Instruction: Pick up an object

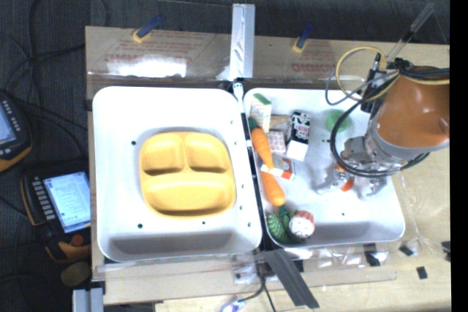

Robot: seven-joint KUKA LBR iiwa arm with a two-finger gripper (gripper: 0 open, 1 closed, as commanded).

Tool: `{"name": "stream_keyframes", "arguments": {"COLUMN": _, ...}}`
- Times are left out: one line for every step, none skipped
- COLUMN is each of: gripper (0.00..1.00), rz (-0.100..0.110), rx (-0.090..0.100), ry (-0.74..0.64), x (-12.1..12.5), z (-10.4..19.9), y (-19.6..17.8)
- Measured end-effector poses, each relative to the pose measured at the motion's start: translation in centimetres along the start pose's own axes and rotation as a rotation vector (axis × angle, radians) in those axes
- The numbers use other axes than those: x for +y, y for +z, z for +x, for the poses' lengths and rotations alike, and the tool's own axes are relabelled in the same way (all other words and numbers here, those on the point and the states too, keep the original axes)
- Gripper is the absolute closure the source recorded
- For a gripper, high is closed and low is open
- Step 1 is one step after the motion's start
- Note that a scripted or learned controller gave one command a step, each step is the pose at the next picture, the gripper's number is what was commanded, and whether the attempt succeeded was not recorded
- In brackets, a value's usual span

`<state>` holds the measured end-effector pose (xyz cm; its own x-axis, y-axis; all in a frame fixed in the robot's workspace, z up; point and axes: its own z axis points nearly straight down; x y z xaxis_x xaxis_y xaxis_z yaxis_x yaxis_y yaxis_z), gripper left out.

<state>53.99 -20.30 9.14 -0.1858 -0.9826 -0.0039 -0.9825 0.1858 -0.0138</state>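
Gripper (349,183): hanging low over the floor of the right bin (380,226), toward its right half; the fingers are blurring into cables and the arm's bulk, so whether they are apart or closed cannot be told from here.
Small orange piece (346,184): showing right at the fingertips; whether it is being gripped is unclear.
Arm (413,113): reaching in from the right, its orange band covering the bin's upper right corner.
Candidate objects: carrot (266,166) lying lengthwise along the right bin's left wall; cartons (280,129) crowding just beside its upper end; round red-and-white item (302,224) sitting on green leaves (277,224) below its lower end.
Left bin (117,157): yellow divided tray (188,169) lying flat in its middle.
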Motion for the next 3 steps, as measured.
{"name": "stream_keyframes", "arguments": {"gripper": 0.00, "rz": -0.008, "rx": -0.016, "ry": -0.103, "x": -5.0, "z": -0.5, "y": 0.1}}
{"name": "stream_keyframes", "arguments": {"gripper": 0.00, "rz": 0.002, "rx": 0.003, "ry": 0.105, "x": 1.9, "z": -0.7, "y": 0.0}}
{"name": "stream_keyframes", "arguments": {"gripper": 0.00, "rz": -0.010, "rx": -0.001, "ry": 0.091, "x": -1.7, "z": 0.0, "y": 0.1}}
